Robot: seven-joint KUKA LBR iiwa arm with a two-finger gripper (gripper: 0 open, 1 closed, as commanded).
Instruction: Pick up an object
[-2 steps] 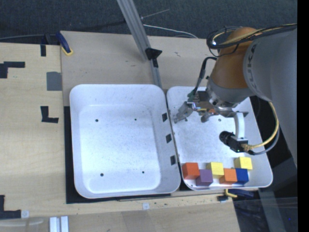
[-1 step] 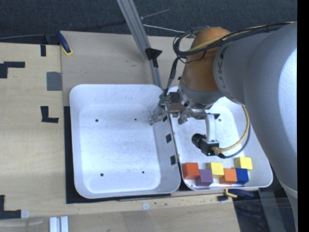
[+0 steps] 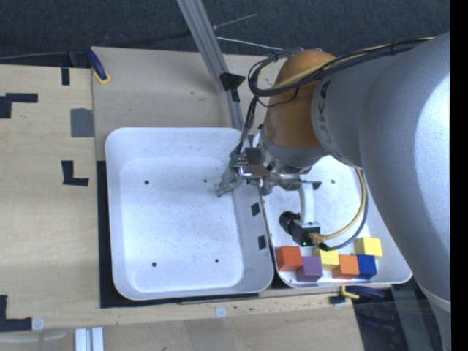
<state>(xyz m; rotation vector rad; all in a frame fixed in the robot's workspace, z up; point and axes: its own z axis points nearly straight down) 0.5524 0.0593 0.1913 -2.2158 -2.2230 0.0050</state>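
Note:
Several small blocks lie in a cluster at the near end of the right bin (image 3: 401, 275): an orange block (image 3: 289, 256), a purple block (image 3: 312, 268), a yellow block (image 3: 329, 258), a second orange block (image 3: 348, 265), a blue block (image 3: 366, 268) and another yellow block (image 3: 370, 247). My gripper (image 3: 228, 183) hangs over the right side of the left bin (image 3: 111, 146), close to the wall between the two bins and well up-left of the blocks. I see nothing held in it. The arm's orange band (image 3: 292, 115) and grey body cover much of the right bin.
A slanted metal rail (image 3: 205, 39) runs from the top down to the bins' far edge. Black tape marks and a grey patch (image 3: 82, 121) lie on the wooden bench at left. A black cable fitting (image 3: 292, 227) hangs over the right bin near the blocks.

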